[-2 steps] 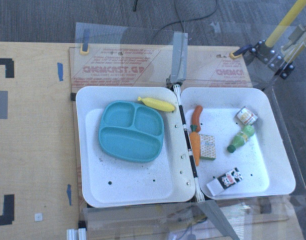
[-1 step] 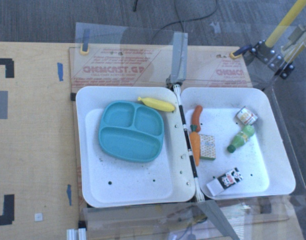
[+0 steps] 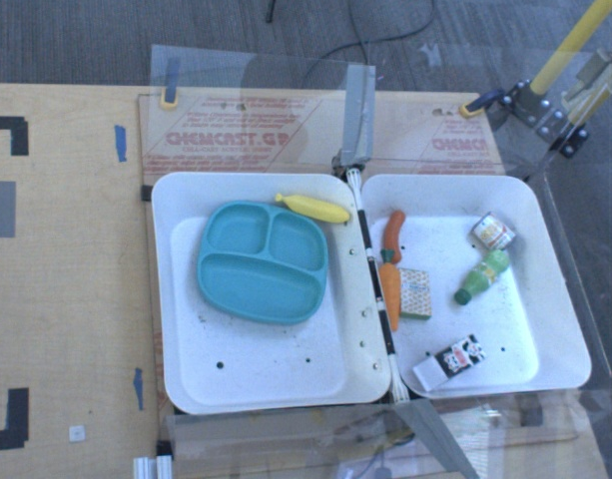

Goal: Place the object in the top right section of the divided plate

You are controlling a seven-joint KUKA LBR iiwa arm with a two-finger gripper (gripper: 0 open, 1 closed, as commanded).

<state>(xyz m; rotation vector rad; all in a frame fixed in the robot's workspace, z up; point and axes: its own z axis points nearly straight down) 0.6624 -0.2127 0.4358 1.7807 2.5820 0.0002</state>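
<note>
A teal divided plate (image 3: 264, 262) lies in the left bin (image 3: 186, 367), with two small sections along its far side and one long section along its near side. All three sections hold nothing. A yellow banana (image 3: 312, 208) lies on the bin floor, just beyond the plate's top right corner and touching or nearly touching its rim. The right bin (image 3: 545, 317) holds a red sausage (image 3: 393, 236), an orange carrot (image 3: 389, 289), a small patterned box (image 3: 416, 292), a green bottle (image 3: 482, 277), a small can (image 3: 493, 233) and a black-and-white carton (image 3: 452, 359).
A raised divider (image 3: 370, 277) separates the two bins, with the sausage and carrot close against it. A grey upright bracket (image 3: 358, 118) stands behind the bins. A yellow pole with a grey clamp (image 3: 550, 98) sits at the top right, outside the bins.
</note>
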